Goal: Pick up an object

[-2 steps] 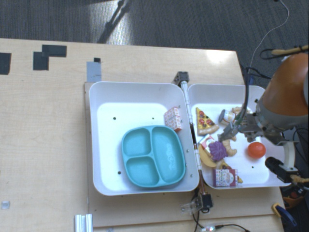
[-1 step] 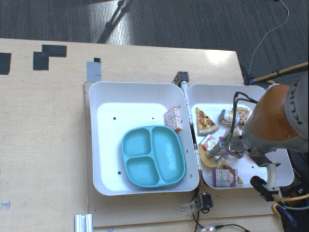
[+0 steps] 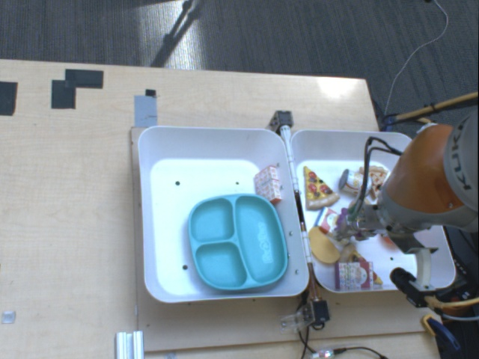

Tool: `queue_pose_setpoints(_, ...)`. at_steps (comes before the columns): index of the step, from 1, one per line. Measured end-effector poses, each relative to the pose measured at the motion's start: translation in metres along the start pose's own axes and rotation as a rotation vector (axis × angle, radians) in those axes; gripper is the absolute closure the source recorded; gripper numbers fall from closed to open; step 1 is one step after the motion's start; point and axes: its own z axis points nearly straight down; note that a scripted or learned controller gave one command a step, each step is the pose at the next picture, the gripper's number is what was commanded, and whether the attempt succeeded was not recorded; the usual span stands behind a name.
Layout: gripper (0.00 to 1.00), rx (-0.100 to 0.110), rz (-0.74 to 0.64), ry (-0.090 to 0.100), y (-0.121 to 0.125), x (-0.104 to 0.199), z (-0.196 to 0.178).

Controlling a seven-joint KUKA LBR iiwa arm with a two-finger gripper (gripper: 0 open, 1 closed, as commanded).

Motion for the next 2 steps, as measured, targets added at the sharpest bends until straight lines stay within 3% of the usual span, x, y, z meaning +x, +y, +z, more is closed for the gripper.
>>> queue_pose_setpoints(1,1.00,0.015,0.002,-0.004,-0.0043,0.0624,-0.0801)
queue_pose_setpoints(2,0.00,0.016,0.003,-0.004,-0.0045,0.0618,-0.0798)
